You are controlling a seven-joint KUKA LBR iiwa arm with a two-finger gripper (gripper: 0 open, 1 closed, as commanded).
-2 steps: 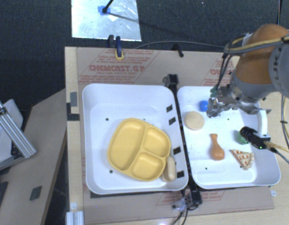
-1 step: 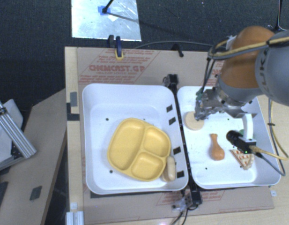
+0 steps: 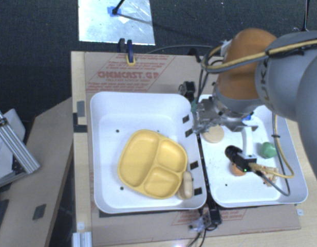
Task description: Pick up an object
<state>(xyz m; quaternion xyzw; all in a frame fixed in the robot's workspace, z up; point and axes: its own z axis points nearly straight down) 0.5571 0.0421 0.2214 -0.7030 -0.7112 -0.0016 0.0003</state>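
Tan disc the likely pick, close by the gripper

Nearest, a beige lump (image 3: 186, 184) touches the yellow tray (image 3: 152, 162) in the left bin (image 3: 109, 153). Farther off, in the right bin (image 3: 240, 192), a tan disc (image 3: 213, 134) lies just beside the gripper (image 3: 203, 120), whose opening cannot be told. The disc looks light, stiff and flat, so it is best pinched across its rim.

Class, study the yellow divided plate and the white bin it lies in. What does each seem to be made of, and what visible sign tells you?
Yellow divided plate: probably moulded plastic, smooth with a dull sheen; even colour and rounded ridges between its three compartments. White bin: likely thin formed plastic, slightly glossy, with rounded corners and a curved lip; painted metal cannot be ruled out.
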